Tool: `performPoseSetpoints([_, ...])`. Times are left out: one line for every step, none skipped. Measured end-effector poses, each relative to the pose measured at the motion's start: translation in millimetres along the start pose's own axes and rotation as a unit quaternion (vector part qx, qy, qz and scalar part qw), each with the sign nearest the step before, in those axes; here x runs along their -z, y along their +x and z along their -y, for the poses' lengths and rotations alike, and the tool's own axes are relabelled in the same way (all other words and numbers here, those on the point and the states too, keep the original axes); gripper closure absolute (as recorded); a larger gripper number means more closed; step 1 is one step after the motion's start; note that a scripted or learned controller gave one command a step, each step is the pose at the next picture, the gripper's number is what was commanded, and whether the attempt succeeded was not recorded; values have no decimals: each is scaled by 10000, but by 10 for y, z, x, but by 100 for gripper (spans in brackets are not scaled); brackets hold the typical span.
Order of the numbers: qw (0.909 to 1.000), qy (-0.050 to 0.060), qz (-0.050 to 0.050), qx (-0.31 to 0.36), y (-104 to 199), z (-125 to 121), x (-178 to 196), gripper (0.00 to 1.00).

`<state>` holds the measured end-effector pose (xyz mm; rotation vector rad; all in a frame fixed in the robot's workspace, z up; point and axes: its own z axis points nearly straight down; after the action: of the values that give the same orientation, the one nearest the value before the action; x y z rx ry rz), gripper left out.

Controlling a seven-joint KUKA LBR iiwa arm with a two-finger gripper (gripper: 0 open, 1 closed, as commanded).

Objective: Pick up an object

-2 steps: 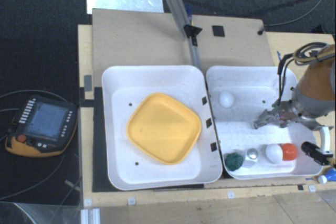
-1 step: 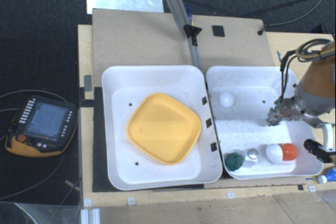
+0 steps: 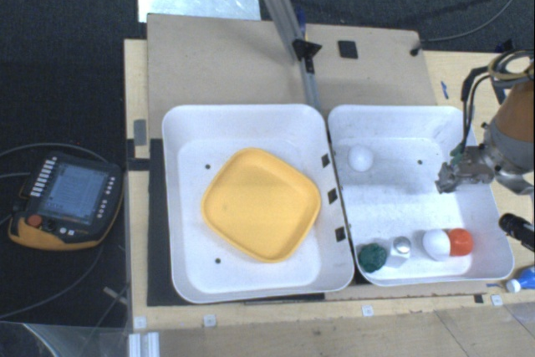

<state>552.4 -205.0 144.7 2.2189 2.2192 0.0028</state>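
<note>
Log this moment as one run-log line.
hand: over right bin, right side | holding: nothing seen | yellow plate: left bin | white ball: untouched

plate (image 3: 261, 214) in left bin (image 3: 180, 130), ball (image 3: 360, 157) right

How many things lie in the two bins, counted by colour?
Yellow: 1, the plate in the left bin
White: 2, a ball and a second ball in the right bin
Green: 1, a lump
Silver: 1, a small piece
Orange: 1, a lump
Total: 6
</note>
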Motion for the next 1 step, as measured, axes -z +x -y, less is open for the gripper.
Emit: performPoseSetpoints([10000,-3,0,3,30,31,439,100])
